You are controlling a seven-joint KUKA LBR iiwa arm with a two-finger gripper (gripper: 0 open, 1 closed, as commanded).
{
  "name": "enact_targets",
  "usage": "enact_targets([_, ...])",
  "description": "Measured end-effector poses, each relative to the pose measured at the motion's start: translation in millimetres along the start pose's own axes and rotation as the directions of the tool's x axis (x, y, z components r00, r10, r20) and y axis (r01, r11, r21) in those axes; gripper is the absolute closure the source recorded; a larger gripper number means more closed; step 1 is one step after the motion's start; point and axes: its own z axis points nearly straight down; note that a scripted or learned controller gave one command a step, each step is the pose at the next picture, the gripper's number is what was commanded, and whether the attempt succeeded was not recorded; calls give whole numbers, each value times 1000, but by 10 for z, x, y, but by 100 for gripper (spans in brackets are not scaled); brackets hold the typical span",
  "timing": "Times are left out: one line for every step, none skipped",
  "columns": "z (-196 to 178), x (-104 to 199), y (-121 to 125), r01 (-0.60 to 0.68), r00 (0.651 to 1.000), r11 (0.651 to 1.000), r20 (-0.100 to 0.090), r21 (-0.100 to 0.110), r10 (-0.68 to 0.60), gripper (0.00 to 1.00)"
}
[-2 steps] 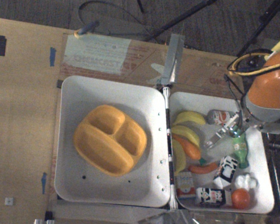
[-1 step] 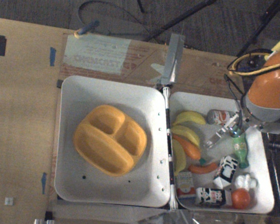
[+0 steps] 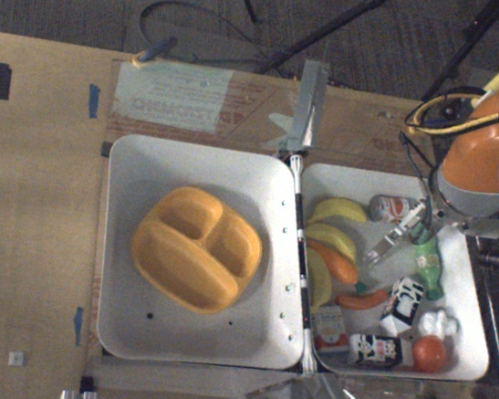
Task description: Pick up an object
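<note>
The right bin holds several toy foods. Yellow bananas lie at its left side beside an orange carrot. A red-and-white can lies at the back. A green bottle stands right of centre. My gripper hangs low over the middle of this bin, slanting down-left between the can and the green bottle, just right of the bananas. The arm's orange band sits above the bin's back right corner. Nothing is visibly held.
A yellow-orange divided plate lies in the left bin. At the right bin's front are a black-and-white carton, a second carton, a red tomato, a white lump and a small orange piece.
</note>
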Motion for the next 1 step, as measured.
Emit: enact_targets([-14,78,103,-125,992,992,6,-2,125,0])
